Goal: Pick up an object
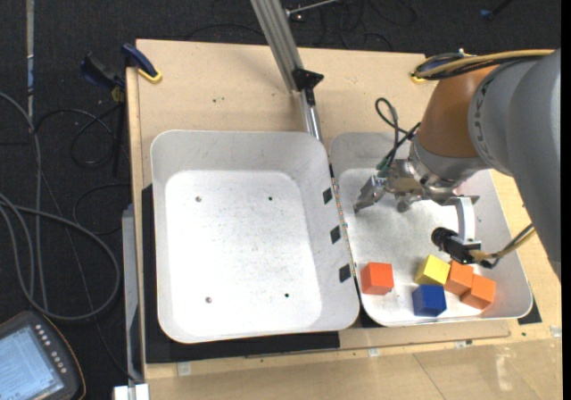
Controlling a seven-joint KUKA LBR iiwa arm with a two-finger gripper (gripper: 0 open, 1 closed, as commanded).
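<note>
Several small cubes lie in the right bin [357,153] near its front edge: an orange cube [377,277], a yellow cube [434,270], a blue cube [429,300] and two more orange cubes [460,278] [480,291] bunched at the front right. My gripper [384,203] hangs over the middle of the right bin, behind the cubes and well apart from them. Its fingers [365,199] stand open with nothing between them.
The left bin [165,157] sits beside the right one, their rims meeting in the middle. A slanted metal pole [272,19] rises from the back of the bench. The grey arm [517,112] covers the right bin's back right part.
</note>
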